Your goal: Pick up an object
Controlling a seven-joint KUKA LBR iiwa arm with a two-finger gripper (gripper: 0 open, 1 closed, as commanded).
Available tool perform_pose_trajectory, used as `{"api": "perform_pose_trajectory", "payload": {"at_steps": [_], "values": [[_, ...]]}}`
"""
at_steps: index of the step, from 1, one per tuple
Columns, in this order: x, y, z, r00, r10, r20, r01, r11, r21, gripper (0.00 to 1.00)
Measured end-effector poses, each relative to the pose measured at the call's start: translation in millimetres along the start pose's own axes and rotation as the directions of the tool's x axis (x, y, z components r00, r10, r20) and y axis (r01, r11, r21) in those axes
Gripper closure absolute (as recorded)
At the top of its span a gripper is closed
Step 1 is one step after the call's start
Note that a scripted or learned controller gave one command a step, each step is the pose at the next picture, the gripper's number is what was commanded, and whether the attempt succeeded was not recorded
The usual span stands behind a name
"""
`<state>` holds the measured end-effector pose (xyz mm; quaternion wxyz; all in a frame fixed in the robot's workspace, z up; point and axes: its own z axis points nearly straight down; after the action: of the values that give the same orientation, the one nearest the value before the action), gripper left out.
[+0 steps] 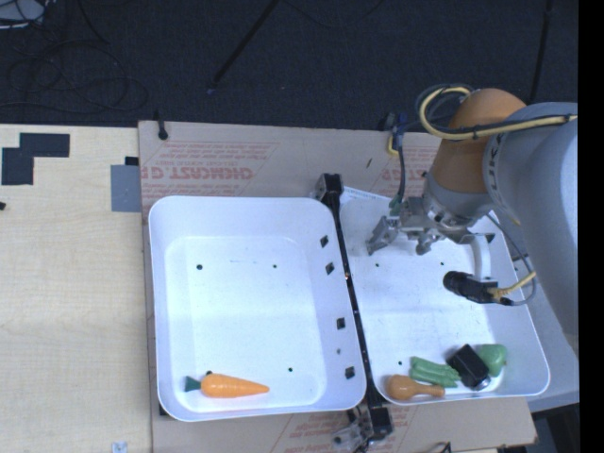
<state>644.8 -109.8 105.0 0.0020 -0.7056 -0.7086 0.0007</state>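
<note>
Upside-down red "CHEMCRAZT" print on the cardboard sheet (pixel 226 159).

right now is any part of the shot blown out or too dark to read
Camera view: the white bins glare bright, nearly washing out their floors; the background above the bench is near black; the gripper looks slightly soft; the toy carrot stays crisp with a faint shadow.

Even overhead light, moderately bright. Both white bins (pixel 245 225) near blown out, faint soft shadows along inner walls. Dark floor (pixel 283 45) at 12 o'clock underexposed, cables barely readable. Overall soft focus, low resolution; arm (pixel 528 159) at 3 o'clock slightly blurred.
</note>
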Motion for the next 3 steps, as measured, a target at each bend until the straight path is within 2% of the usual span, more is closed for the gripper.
{"api": "perform_pose_trajectory", "payload": {"at_steps": [1,2,3], "values": [[-2.2,-1.5,-14.0,1.000,0.003,0.001,-0.003,1.000,0.001,1.00],[-2.3,-1.5,-13.8,1.000,0.002,0.001,-0.002,1.000,0.001,0.00],[-68.3,-0.2,-203.8,1.000,0.007,0.009,-0.007,1.000,-0.020,0.00]]}}
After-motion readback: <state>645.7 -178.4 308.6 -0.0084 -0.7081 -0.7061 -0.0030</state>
